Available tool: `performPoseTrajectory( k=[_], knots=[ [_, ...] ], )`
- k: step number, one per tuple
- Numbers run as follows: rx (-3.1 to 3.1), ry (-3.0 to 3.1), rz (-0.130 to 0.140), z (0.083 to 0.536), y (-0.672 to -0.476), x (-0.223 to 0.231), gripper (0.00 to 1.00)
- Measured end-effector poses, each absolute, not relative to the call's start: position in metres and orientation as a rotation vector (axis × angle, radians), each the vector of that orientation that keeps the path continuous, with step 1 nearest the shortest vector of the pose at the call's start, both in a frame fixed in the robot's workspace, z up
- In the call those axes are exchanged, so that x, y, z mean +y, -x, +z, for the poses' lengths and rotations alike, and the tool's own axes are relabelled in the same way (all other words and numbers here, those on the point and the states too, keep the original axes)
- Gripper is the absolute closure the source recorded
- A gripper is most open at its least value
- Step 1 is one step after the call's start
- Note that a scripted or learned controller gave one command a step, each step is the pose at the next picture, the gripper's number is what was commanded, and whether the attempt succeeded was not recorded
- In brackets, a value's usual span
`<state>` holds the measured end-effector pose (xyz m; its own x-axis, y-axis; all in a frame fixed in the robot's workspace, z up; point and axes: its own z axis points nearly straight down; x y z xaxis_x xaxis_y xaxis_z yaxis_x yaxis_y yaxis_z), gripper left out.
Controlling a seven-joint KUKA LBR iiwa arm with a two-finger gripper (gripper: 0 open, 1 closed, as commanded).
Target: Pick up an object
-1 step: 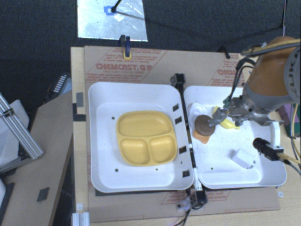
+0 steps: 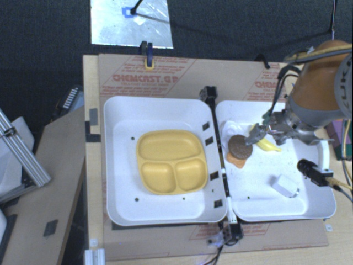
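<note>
In the right bin (image 2: 317,206) lie a round brown disc (image 2: 240,146) on top of an orange slab (image 2: 237,161), a yellow banana-shaped piece (image 2: 268,144), a white lump (image 2: 230,128) near the bin's left wall and a white block (image 2: 285,186) toward the front. My gripper (image 2: 257,134) hangs low over the bin, between the brown disc and the yellow piece, its tip close to the disc's right edge. I see nothing clearly held between its fingers.
The left bin (image 2: 118,148) holds a yellow three-compartment tray (image 2: 168,160). A black divider with clips (image 2: 216,148) runs between the bins. A black cable connector (image 2: 313,171) sits over the right bin's right side. The grey and orange arm (image 2: 320,87) enters from the right.
</note>
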<state>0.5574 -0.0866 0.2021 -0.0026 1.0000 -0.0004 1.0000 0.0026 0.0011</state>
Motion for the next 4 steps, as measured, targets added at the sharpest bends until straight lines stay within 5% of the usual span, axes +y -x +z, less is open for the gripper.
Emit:
performPoseTrajectory(
  k=[3,4],
  knots=[
    [2.224,-2.221,-0.001,0.083,-0.545,-0.082,0.00],
    [2.222,-2.219,0.002,0.095,-0.546,-0.083,1.00]
  ],
)
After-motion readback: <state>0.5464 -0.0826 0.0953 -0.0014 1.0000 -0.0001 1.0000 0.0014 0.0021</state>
